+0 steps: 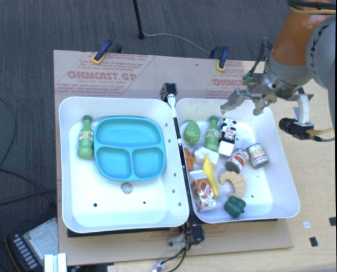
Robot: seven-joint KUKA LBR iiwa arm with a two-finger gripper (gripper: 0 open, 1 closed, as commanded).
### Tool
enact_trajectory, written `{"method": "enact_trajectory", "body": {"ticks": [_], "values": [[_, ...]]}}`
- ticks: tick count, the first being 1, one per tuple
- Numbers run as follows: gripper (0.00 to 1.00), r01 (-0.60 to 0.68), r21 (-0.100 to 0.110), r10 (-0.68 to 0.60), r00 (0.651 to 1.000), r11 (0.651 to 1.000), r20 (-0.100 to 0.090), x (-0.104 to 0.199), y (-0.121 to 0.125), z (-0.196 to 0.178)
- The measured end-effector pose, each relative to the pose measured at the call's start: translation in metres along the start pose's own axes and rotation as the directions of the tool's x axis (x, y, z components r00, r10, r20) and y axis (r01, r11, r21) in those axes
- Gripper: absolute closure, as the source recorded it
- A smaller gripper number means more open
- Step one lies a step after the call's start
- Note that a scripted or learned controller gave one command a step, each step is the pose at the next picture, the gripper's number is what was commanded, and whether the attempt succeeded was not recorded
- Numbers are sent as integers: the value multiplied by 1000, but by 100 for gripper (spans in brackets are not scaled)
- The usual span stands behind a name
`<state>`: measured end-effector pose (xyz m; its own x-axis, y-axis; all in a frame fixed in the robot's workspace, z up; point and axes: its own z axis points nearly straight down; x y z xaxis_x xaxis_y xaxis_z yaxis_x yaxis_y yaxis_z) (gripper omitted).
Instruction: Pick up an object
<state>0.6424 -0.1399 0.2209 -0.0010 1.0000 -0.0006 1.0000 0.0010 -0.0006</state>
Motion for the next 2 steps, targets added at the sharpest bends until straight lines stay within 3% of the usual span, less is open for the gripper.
{"method": "enact_trajectory", "body": {"ticks": [1, 2], "values": [[0, 1, -25, -1, 1000, 1000, 9, 20, -6, 106], [100, 1, -26, 0, 1000, 1000, 7, 20, -6, 94]]}}
